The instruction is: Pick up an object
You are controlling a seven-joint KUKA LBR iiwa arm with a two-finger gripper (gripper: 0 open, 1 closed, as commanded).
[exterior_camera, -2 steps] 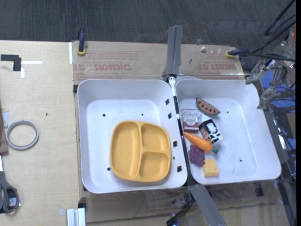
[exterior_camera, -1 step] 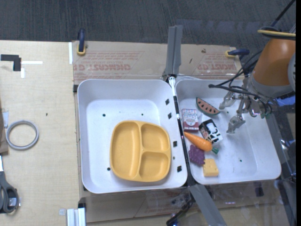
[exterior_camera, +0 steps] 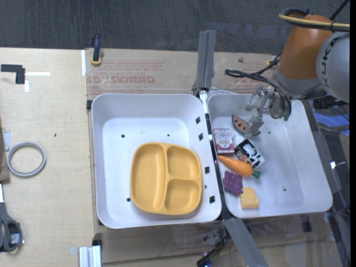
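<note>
A slanted overhead view shows two shallow white bins side by side on a pale wooden worktop [exterior_camera: 44, 204].

Nearest the camera, along the inner edge of the right bin [exterior_camera: 311, 196], lies a tight cluster of small toys: a yellow cheese wedge [exterior_camera: 249, 198], a purple grape bunch [exterior_camera: 232, 182] just beside it, then an orange carrot [exterior_camera: 237, 165] touching a black-and-white carton [exterior_camera: 250, 153]. A little farther back sit a small red-and-white box [exterior_camera: 223, 140] and a watermelon slice [exterior_camera: 241, 123].

The left bin [exterior_camera: 111, 121] holds a yellow divided plate [exterior_camera: 166, 178].

Farthest back, the grey arm with its orange band [exterior_camera: 303, 43] reaches in from the right. Its gripper [exterior_camera: 261, 113] hangs at the far end of the right bin, just beside the watermelon slice; whether the jaws are open or closed cannot be told, and nothing is seen gripped between them.

The likely trouble is crowding. The toys sit nearly touching and close to the bin wall, so a descent could nudge a neighbour, pinch two things together, or close on nothing. The thin, flat watermelon slice may slip away sideways instead of lifting.
</note>
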